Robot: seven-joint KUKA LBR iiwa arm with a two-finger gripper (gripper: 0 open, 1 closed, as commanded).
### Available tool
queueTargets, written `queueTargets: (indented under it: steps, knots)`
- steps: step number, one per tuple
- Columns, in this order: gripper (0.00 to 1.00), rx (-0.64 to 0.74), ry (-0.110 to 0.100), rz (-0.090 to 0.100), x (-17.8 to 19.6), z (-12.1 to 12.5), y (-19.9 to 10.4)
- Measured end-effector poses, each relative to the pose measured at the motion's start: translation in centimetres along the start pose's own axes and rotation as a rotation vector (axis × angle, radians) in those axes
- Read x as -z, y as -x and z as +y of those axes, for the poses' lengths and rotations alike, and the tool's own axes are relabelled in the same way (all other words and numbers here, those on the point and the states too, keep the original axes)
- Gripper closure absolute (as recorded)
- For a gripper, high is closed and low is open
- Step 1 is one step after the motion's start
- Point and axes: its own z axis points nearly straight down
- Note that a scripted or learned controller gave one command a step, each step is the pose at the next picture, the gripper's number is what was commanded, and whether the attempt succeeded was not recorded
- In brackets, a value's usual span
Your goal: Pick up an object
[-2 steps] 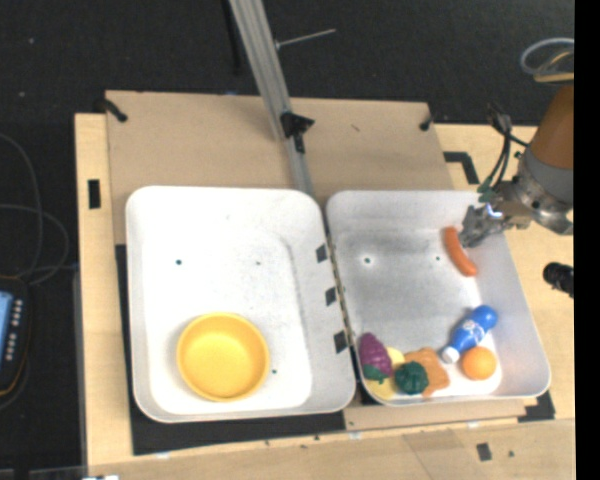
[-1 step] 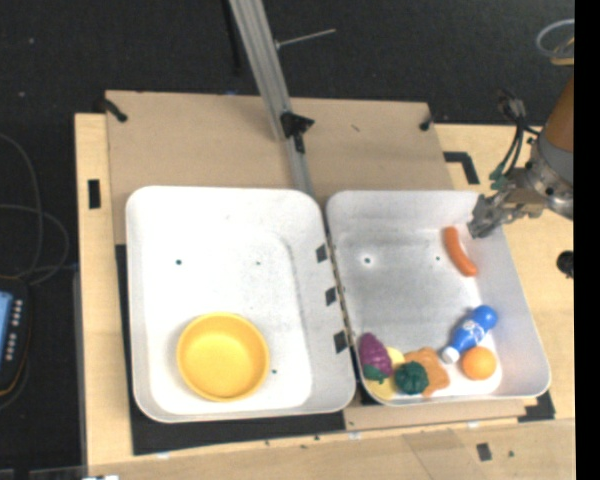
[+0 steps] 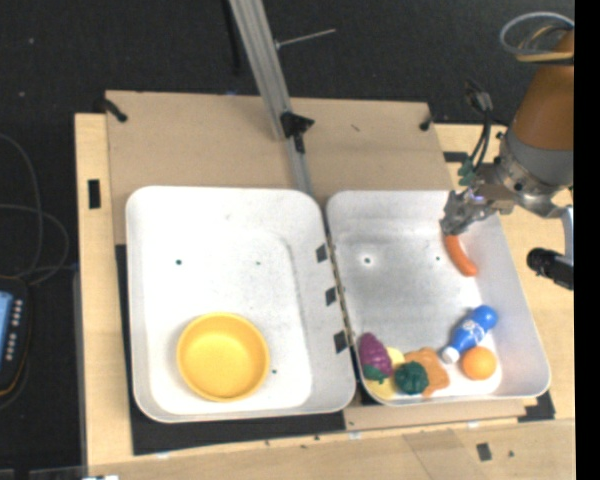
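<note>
From the overhead camera, two shallow white plastic bins sit side by side on a pale wooden bench (image 3: 400, 123). The left bin (image 3: 230, 228) carries a round yellow plastic bowl (image 3: 223, 355) near its front left corner, standing upright with its opening up.

The right bin (image 3: 400, 268) has most of its things gathered along the front edge. A purple grape-like toy (image 3: 372, 353) lies near the front left corner, with a dark green leafy toy (image 3: 412, 377) just beside it and a flat orange-tan piece (image 3: 433, 365) touching the green one. To their right a small white bottle with a blue cap (image 3: 470, 331) lies tilted, and a round orange ball (image 3: 479, 364) sits just beside its lower end.

Apart from that cluster, a slim orange-red carrot-shaped toy (image 3: 462, 255) lies at a slant by the bin's far right wall. The grey arm with the orange band (image 3: 545, 118) reaches in from the right, and its two-finger gripper (image 3: 464, 214) hangs over the upper end of that toy (the toy's lower part lies free on the bin floor). Whether its tip touches the toy cannot be told.

A slanted grey metal rail (image 3: 265, 53) runs from the top edge down to the gap between the bins.
</note>
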Motion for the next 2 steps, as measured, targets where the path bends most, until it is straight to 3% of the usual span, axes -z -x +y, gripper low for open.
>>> queueTargets:
  steps: [2]
  knots:
    - [1.0, 0.0, 0.0, 0.0, -0.2, 1.1, -9.1]
